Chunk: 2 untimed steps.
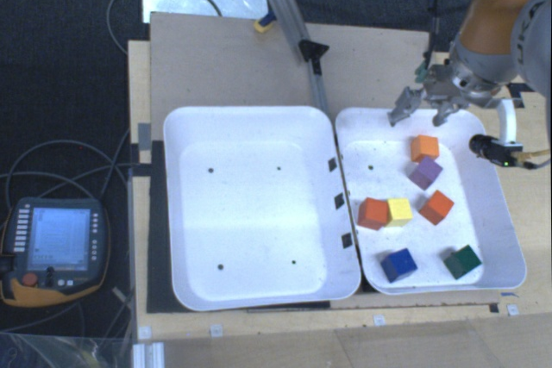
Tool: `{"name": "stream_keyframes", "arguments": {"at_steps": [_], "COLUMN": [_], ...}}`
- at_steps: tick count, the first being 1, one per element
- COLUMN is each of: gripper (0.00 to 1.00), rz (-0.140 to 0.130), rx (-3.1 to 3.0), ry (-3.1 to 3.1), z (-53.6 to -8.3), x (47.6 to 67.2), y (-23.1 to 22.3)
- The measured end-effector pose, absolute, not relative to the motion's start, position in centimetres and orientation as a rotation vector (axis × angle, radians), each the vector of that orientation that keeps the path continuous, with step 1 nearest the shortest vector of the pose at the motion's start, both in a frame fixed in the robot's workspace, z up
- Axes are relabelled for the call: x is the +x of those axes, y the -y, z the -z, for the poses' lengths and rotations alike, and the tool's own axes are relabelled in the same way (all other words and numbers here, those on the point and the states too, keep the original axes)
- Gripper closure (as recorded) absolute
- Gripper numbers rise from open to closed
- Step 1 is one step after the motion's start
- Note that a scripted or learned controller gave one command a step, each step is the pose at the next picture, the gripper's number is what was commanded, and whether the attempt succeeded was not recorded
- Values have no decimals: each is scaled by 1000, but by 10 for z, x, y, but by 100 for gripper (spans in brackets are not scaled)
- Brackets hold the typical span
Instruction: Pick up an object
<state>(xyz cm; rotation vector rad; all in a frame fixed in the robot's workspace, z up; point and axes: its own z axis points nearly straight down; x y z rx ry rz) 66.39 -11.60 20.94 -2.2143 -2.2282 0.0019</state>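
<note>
My gripper (pixel 424 111) hangs over the far edge of the right bin (pixel 500 211), open, its two fingers spread with nothing between them. Just in front of it lies an orange cube (pixel 424 147), and a purple cube (pixel 426 172) sits beside that one. Further forward are a red-orange cube (pixel 436 207), a yellow cube (pixel 399 210) touching a second red-orange cube (pixel 373 213), a blue cube (pixel 398 264) and a green cube (pixel 462 260).
The left bin (pixel 250 202) adjoins the right bin along a hinged seam. A metal pole (pixel 289 9) slants across the back. A teach pendant (pixel 52 250) lies left of the bench. A black fitting (pixel 490 149) sits at the right bin's rim.
</note>
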Motion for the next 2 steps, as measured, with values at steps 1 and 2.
{"name": "stream_keyframes", "arguments": {"at_steps": [1,2], "gripper": [0,0], "rz": [-4,0], "rx": [-2215,-2216], "ry": [2224,2227], "z": [-149,-98], "x": [669,669], "y": [118,118]}}
